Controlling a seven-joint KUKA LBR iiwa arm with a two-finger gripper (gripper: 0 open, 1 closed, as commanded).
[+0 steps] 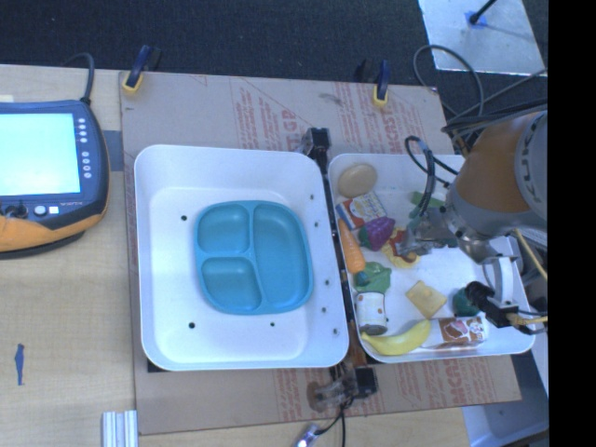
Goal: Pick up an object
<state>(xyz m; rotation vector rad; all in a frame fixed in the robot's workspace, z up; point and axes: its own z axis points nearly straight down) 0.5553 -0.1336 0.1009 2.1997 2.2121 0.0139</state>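
My gripper [416, 236] reaches down into the right bin [503, 347], over its middle, close to a small red and yellow piece [402, 250]. A purple toy [379, 231] lies just left of the gripper. Near it are an orange carrot [351, 250], a green toy [372, 276] and a yellow block [426, 298]. A banana [400, 338] lies along the front wall. The grey wrist with its orange band [494, 170] hides the bin's right part.
The left bin [154, 250] holds a blue divided plate [253, 255]. Also in the right bin are a beige round piece [357, 179], a small carton [361, 209], a white cup [371, 311], a dark green toy [468, 298] and a brown packet [463, 330]. A tablet [42, 170] sits far left.
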